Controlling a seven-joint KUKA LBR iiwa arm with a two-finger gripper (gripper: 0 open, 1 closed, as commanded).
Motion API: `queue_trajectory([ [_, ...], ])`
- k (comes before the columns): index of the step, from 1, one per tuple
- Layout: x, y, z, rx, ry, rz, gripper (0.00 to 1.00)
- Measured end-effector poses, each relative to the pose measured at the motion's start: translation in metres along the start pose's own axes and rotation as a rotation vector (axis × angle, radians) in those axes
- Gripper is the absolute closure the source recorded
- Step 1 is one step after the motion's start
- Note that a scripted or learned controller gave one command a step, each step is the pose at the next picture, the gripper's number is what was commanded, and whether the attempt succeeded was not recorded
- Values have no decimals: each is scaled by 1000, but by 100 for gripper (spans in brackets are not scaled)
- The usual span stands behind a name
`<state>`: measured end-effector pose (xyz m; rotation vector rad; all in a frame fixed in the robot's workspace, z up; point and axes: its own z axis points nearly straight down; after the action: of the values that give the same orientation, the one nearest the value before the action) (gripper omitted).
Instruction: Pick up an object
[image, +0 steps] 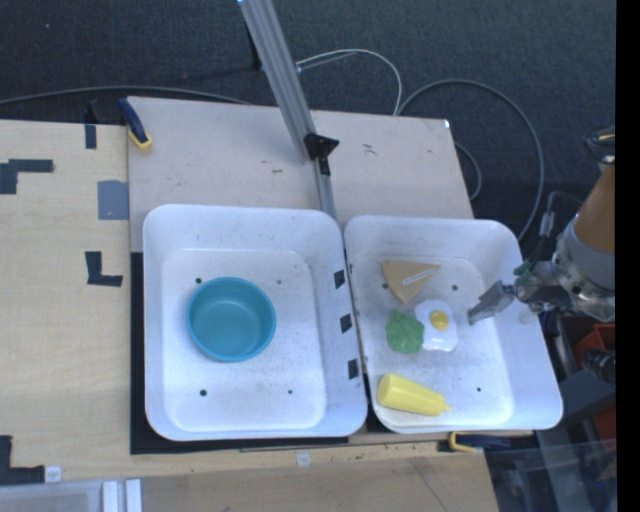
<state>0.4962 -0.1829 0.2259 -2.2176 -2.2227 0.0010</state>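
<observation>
Work area, viewed from above

A light wooden table (60, 300) carries black tape marks (95, 268) and a pale board (250, 150). Dark carpeted floor (480, 50) lies beyond, crossed by loose cables (500, 100). A grey metal pole (285, 80) slants across the board. Lighting is even.

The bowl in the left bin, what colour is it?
The bowl is blue-teal, plain; the camera view shows it.

One fixed camera hangs above the tabletop (230, 160) and looks down at a slant, far enough back to take in both bins: the left bin (160, 300) sits mid-frame, the right bin (500, 300) just beside it, with the arm (590, 250) at the frame's right edge.
</observation>
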Motion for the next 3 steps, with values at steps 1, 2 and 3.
queue_trajectory([
  [1, 0, 0, 0, 0, 0, 0, 0],
  [2, 7, -6, 47, 5, 1, 1, 0],
  [3, 7, -3, 92, 5, 1, 1, 0],
])
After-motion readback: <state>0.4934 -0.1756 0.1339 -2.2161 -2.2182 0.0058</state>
